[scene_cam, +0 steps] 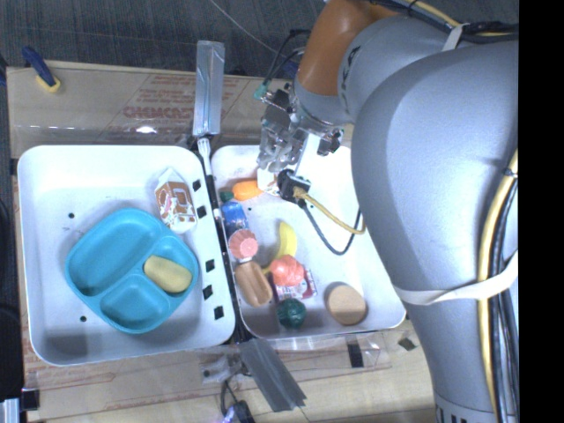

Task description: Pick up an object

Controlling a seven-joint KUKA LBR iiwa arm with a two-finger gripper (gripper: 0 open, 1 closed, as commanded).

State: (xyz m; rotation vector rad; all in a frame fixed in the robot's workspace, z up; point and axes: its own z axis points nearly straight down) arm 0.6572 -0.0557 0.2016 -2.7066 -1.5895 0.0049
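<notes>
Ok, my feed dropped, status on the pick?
Gripper over right bin's far end, nothing seen held. Orange piece lies just beside it. Banana and other toy food crowd nearer end.

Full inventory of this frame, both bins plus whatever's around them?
Left bin: 1, white, left half of the bench.
Divided plate: 1, blue, in the left bin.
Yellow lump: 1, in a plate compartment.
Carton: 1, brown and white, left bin by the divider.
Right bin: 1, white, beside the left one.
Orange item: 1, right bin, far end.
Blue item: 1, below the orange one.
Banana: 1, yellow, right bin middle.
Hot dog: 1, near end.
Red item: 1, next to the hot dog.
Tan round: 1, near right corner.
Clamp: 1, blue and yellow, bench top left.
Gripper: 1, grey, over the right bin's far end.
</notes>
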